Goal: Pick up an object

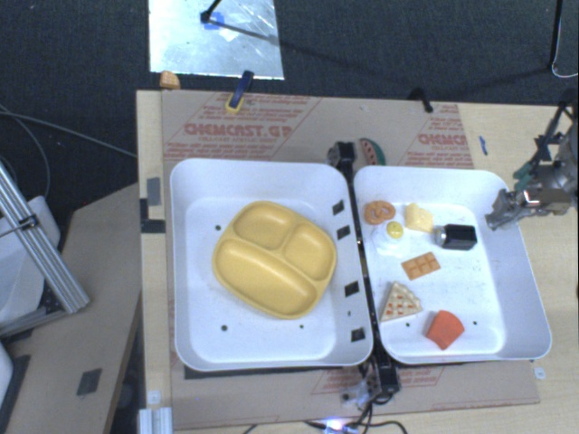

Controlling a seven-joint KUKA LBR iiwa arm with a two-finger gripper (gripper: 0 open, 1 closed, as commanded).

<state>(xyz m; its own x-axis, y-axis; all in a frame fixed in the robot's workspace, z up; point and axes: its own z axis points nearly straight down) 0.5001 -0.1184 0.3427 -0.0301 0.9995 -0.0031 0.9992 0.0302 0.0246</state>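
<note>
The right bin (516, 269) holds several small objects: an orange pretzel-like ring (379, 212), a pale yellow block (417, 217), a small yellow round piece (394, 231), a black block (458, 236), an orange waffle square (420, 265), a triangular pizza slice (399, 302) and a red-orange chunk (445, 329). My gripper (503, 213) hangs at the bin's upper right rim, to the right of the black block and apart from every object. Nothing shows between its fingers.
The left bin (194, 333) carries a yellow sectioned plate (274, 258). Black clips (345, 233) run along the seam between the bins. A shiny sheet (215, 23) lies on the dark floor behind the bench, with a blue-and-yellow tool (240, 91) near it.
</note>
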